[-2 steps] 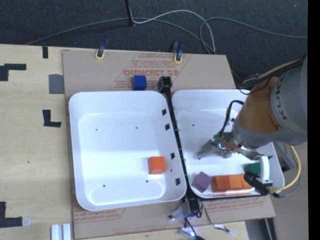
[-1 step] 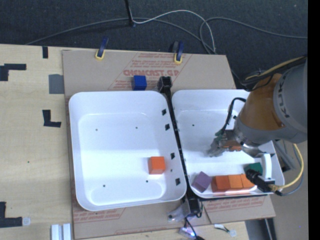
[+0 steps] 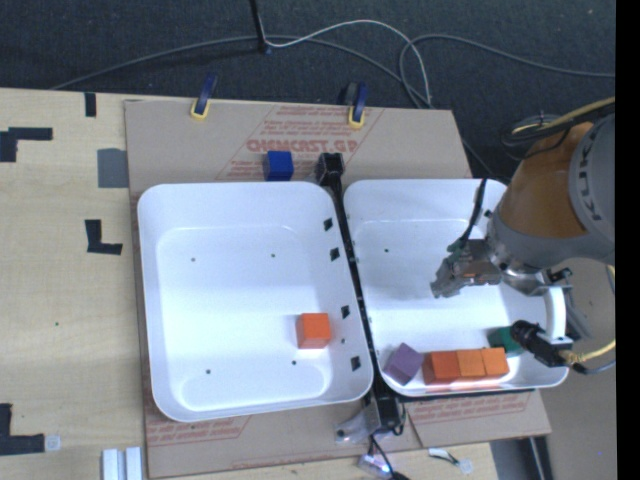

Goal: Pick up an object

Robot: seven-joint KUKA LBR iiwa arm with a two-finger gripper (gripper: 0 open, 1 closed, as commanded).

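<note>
A wooden bench (image 3: 60,298) sits against dark carpet, where thin cables (image 3: 330,33) trail across the floor. A sheet of cardboard (image 3: 300,143) with red print covers the middle of the bench, held at its far edge by two clamps with yellow tips (image 3: 203,98). Two shallow white bins rest on it side by side, joined by a black strip (image 3: 345,268) that runs between them.

The left bin (image 3: 160,268) holds a single orange cube (image 3: 314,330), lying toward its near right part, not far from the dividing strip. A blue block (image 3: 279,164) sits outside the bins on the cardboard, just beyond the left bin's far rim.

The right bin (image 3: 400,208) has several things gathered along its near wall: a purple block (image 3: 403,363) near the near left corner, a long orange block (image 3: 465,366) just beside it to the right, and a green piece (image 3: 502,339) close to the orange block's right end, partly hidden by the arm.

The grey arm with its orange band (image 3: 545,193) reaches in from the right over the right bin. Its gripper (image 3: 455,276) hangs above the bare middle of that bin, apart from the blocks along the near wall. Whether it is spread or closed cannot be told from this angle, and nothing can be seen in it.
</note>
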